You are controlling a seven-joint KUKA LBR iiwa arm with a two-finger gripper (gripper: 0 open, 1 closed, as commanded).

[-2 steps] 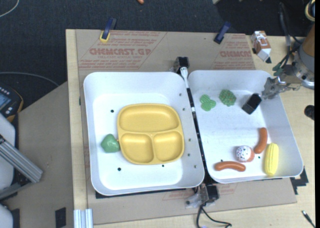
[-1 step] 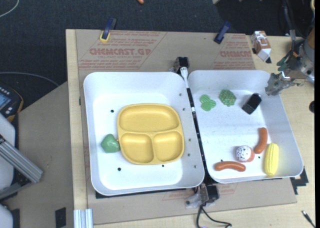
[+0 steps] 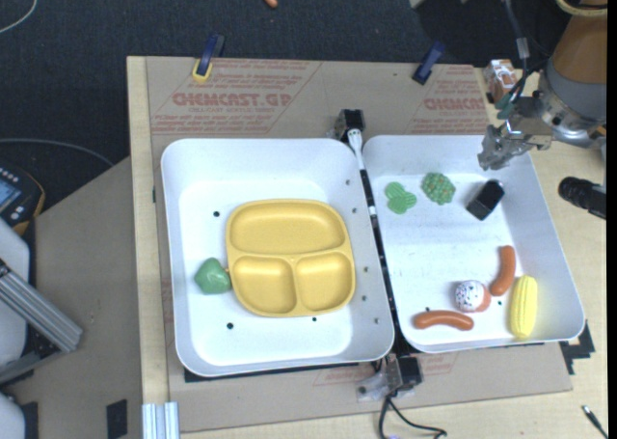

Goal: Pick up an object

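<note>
Gripper (image 3: 500, 150) above black block (image 3: 484, 200)

In the right-hand shallow white bin (image 3: 549, 234) lie the candidates: a flat green leaf-shaped toy (image 3: 400, 199) just beside a knobbly green broccoli-like piece (image 3: 439, 187) near the far wall, with a small black rectangular block (image 3: 485, 200) tilted to their right. Toward the near edge a curved orange sausage (image 3: 502, 270) lies touching a white speckled ball (image 3: 469, 295), a second orange sausage (image 3: 443, 320) lies flat below it, and a yellow corn cob (image 3: 523, 306) lies lengthwise by the right wall. In the left-hand white bin (image 3: 183, 177), a yellow three-compartment plastic tray (image 3: 289, 256) sits flat with a small green lumpy toy (image 3: 213, 276) against its left edge.
</note>
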